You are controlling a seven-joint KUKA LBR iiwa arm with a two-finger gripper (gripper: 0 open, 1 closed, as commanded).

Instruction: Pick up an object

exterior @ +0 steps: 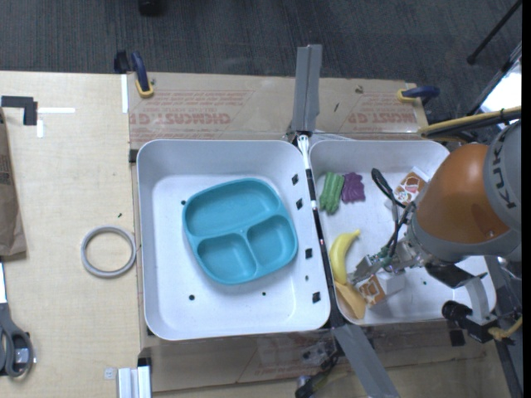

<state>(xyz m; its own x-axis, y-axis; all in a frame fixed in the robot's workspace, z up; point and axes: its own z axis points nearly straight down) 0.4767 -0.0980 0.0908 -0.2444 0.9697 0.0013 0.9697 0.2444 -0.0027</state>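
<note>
**End effector down in the right bin, beside the banana**

The arm (465, 197) comes in from the right, its orange band bulking over the right bin (431, 309). The end effector (371, 265) sits low over the bin floor, near the front-left corner. From here I cannot tell how far its fingers are parted or whether anything is between them; the tip is small and tangled with wires.

Just to the left of the end effector lies a yellow banana (341, 253), curved, close enough that it may be touching, though I cannot be sure. Right below the tip, toward the bin's front edge, is a small brown packet (371, 289), and left of that an orange wedge-shaped piece (349, 302) by the corner. Farther back from the end effector, against the bin's left wall, a green vegetable (332, 191) lies beside a purple item (354, 187). Behind the end effector and to the right, partly under the arm, is a small card with red print (407, 188).

Well off to the left, the other bin (158, 247) holds a blue divided plate (240, 230). Farther left still, on the table (58, 189), rests a pale ring (109, 250).
</note>
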